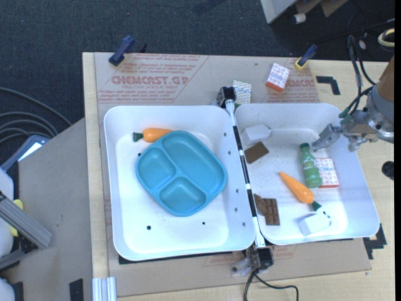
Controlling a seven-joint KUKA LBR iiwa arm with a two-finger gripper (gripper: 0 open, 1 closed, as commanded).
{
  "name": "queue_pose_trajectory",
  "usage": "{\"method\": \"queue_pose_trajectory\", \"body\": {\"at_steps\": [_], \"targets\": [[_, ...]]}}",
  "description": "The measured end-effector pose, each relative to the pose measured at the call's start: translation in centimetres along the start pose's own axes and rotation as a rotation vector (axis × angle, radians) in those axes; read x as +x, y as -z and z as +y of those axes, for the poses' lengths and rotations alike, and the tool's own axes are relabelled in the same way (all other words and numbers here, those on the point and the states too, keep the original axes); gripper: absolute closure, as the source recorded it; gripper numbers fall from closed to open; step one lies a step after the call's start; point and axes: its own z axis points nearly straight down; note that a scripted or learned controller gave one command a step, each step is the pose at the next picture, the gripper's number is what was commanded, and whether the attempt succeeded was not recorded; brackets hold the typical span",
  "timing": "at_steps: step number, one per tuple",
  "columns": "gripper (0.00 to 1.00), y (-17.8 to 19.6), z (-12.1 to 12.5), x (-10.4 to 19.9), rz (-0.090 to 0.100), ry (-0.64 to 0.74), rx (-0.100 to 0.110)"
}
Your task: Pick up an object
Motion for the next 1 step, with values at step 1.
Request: {"method": "queue_pose_trajectory", "body": {"at_steps": [1], "targets": [[0.0,-10.91,1.44,1.0,-0.003,0.002,-0.008]]}}
